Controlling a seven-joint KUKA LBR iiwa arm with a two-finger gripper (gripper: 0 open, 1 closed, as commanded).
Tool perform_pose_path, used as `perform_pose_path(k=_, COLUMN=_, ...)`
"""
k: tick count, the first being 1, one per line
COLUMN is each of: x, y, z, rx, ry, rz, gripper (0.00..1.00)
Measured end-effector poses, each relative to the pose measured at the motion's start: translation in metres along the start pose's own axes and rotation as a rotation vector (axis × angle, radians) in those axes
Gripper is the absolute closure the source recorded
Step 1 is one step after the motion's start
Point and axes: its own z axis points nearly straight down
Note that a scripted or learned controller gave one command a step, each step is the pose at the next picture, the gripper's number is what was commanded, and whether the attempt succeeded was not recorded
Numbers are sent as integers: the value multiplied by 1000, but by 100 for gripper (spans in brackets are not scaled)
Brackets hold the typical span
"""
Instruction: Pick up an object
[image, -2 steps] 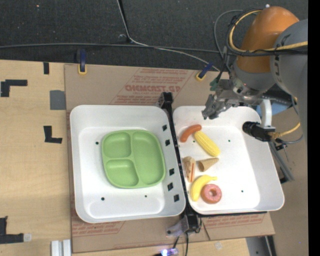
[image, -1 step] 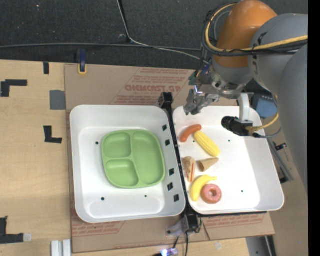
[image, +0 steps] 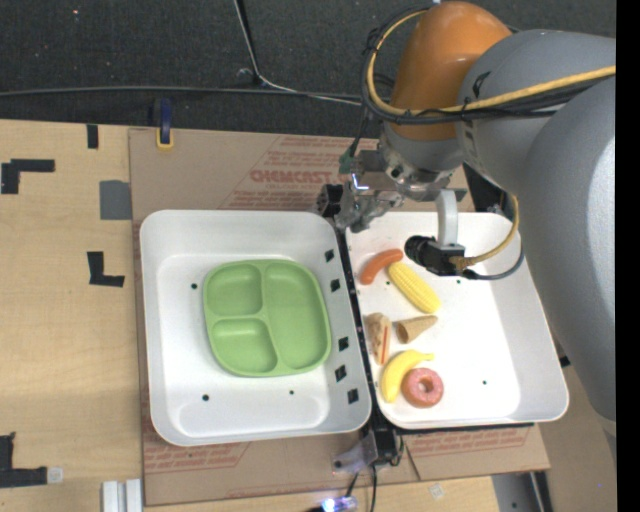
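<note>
Camera view, tool (image: 362, 208) over bins' shared edge, toy food (image: 412, 285) beside it

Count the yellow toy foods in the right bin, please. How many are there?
2. The corn cob lies near the bin's middle, beside the red sausage. The banana lies near the front, touching the pink donut. The arm may hide others.

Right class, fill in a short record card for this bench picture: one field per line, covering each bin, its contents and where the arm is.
left bin: holds a green divided plate
right bin: holds toy food
food items: sausage, corn cob, ice-cream cone, banana, pink doughnut
doughnut and banana: touching
arm: above the right bin's far left corner
gripper: too cluttered to read
</note>
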Motion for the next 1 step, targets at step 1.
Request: perform_pose_path(k=1, x=44, y=13, z=20, rx=0, ry=-1, rz=0, gripper=100)
